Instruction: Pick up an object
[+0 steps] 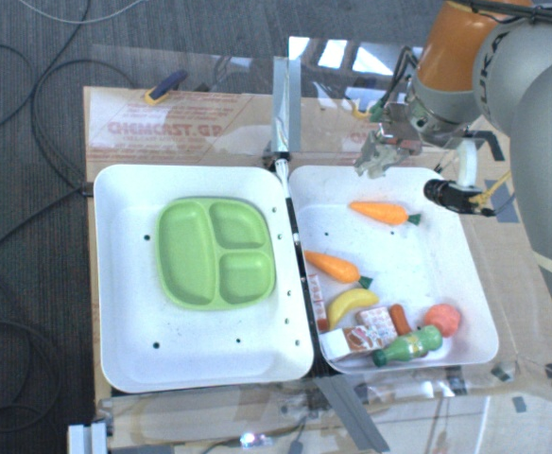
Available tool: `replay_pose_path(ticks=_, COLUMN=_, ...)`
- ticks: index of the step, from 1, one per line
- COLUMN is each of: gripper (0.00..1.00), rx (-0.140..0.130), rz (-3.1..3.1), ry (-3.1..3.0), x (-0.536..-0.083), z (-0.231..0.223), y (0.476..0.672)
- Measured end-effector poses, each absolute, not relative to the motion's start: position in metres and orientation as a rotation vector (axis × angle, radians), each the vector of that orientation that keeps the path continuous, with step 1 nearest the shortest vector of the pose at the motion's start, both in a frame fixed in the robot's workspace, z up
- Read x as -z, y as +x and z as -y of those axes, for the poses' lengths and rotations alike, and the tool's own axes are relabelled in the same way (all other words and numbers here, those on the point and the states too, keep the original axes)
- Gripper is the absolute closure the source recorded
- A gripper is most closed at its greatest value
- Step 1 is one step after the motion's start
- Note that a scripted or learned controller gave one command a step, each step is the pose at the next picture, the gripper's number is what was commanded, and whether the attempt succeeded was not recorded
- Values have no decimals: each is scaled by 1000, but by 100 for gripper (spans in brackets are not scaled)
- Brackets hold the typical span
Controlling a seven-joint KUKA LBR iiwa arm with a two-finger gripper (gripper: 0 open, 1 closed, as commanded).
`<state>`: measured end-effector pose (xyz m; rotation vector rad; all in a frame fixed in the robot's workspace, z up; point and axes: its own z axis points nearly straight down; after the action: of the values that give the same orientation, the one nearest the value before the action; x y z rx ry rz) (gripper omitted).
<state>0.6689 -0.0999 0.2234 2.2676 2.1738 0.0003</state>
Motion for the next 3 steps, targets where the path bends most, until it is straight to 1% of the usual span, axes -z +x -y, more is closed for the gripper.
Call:
replay_pose_path(ticks=1, gripper=0, rx=2, rz=-2174, ry=2269, x=-223, z=100, y=669)
replay_pose_path(ticks=2, gripper=0, rx=6, rz=-2206, ry=2239, x=-160, z=135, y=627)
replay_pose_path(ticks=3, gripper=0, rx=3, rz=-2058, ry=2379, x=-167, z=104, y=587)
